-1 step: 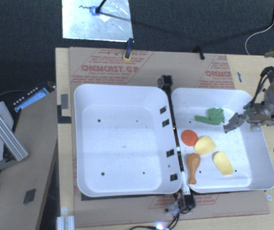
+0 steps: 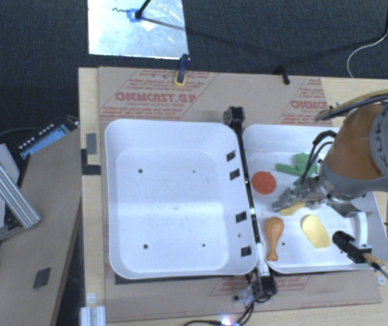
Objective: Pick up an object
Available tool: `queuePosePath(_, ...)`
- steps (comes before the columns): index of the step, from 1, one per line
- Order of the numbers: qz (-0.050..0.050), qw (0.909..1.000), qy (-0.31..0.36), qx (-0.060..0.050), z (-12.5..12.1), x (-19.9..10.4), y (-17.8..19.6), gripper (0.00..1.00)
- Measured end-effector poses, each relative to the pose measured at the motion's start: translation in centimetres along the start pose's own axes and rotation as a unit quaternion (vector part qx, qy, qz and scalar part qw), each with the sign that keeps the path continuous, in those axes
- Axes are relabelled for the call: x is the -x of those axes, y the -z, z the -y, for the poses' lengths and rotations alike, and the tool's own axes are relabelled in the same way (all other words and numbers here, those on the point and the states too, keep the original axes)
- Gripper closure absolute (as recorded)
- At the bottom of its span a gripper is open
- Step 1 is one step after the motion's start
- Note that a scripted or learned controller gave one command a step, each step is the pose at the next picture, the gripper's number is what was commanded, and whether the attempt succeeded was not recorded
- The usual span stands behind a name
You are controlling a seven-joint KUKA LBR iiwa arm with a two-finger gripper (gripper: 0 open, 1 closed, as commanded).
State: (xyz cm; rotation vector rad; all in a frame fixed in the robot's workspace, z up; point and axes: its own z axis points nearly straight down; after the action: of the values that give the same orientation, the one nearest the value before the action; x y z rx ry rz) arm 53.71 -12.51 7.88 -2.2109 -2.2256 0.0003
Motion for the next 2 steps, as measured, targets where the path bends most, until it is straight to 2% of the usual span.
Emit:
queuePosePath(1, 0.001, 1.0000, 0.002, 0.005, -5.9, -3.8, 0.7, 0.00)
queuePosePath(2, 0.002, 1.0000, -0.001, 0.004, -5.7, -3.4, 1.7, 1.00)
